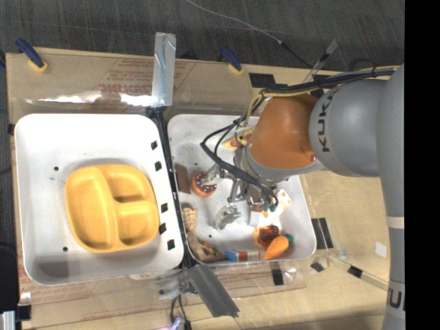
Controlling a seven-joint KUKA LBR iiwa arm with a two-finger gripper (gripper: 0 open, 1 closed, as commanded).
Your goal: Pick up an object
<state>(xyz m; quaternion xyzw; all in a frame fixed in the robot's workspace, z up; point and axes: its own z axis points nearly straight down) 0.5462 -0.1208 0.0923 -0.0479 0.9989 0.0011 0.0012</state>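
1. Two white bins sit side by side on the bench: the left bin [27, 184] fills the left half of the frame, and the right bin [302, 218] is in the centre, partly under the arm.
2. From my screen I see one yellow tray [110, 205] with three compartments lying in the middle of the left bin.
3. I see the grey arm [357, 126] coming in from the right of the frame, with its orange band [282, 133] over the upper part of the right bin.
4. Below the band, the gripper [227, 216] hangs over the middle of the right bin, with black cables looping around the wrist.
5. I cannot tell if the gripper is closed or released, because the metal parts are small and blurred, and I see no object clearly between them.
6. Several small objects lie in the right bin. One round reddish-brown toy [203, 183] is just left of the gripper, near the left wall of the bin.
7. An orange carrot toy [276, 246] lies in the lower right corner of this bin, touching a yellow-orange toy [263, 234] beside it.
8. Along the bottom wall I see a small red and blue piece [237, 256], and a beige ridged object [189, 218] at the lower left.
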